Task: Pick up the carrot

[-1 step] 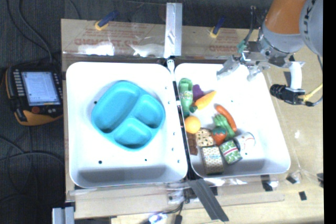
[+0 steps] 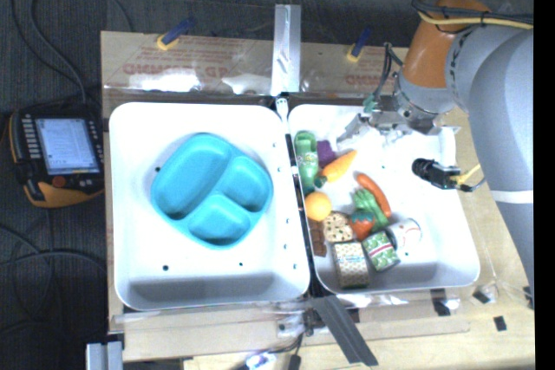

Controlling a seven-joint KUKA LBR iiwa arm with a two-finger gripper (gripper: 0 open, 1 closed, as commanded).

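No label reads clearly. The gripper (image 2: 375, 119), its opening impossible to tell, hangs at one o'clock from the carrot (image 2: 340, 165).

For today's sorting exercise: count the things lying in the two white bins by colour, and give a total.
Blue: 1, the tray
Orange: 3, carrot, second carrot, orange
Green: 2, corn cob, can
Purple: 1, eggplant
Brown: 2, cookie, box
Total: 9
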